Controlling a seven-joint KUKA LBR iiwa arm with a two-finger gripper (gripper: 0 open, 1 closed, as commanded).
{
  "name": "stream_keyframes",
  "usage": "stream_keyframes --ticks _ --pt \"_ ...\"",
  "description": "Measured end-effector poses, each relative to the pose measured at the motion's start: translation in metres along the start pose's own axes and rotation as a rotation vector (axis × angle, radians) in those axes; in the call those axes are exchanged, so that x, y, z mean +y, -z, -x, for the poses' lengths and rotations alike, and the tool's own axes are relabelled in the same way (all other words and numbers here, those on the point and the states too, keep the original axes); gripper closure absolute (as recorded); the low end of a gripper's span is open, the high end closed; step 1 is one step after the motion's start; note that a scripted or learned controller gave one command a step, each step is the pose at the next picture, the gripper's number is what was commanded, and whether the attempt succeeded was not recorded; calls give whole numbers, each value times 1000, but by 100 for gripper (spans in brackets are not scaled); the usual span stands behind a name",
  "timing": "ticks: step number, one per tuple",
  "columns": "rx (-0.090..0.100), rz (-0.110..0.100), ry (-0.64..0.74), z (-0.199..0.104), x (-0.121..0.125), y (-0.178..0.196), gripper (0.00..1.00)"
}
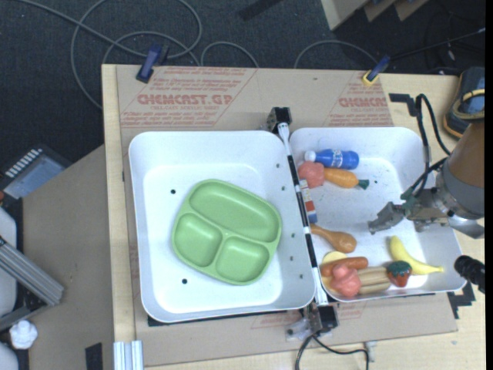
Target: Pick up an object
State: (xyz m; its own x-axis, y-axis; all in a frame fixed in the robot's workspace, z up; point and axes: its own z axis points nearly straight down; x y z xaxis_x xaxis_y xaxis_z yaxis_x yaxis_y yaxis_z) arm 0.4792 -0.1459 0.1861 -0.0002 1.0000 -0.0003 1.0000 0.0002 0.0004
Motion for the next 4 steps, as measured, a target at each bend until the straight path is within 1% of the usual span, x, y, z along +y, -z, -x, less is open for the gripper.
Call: stream_keyframes --ticks 1,2,3,4 --pt "0 -2 -1 52 -1 -89 0" --pt "-1 1 -2 52 0 -79 100" --pt "1 2 3 -17 64 -36 100" --pt "2 -2 1 -74 34 -2 100"
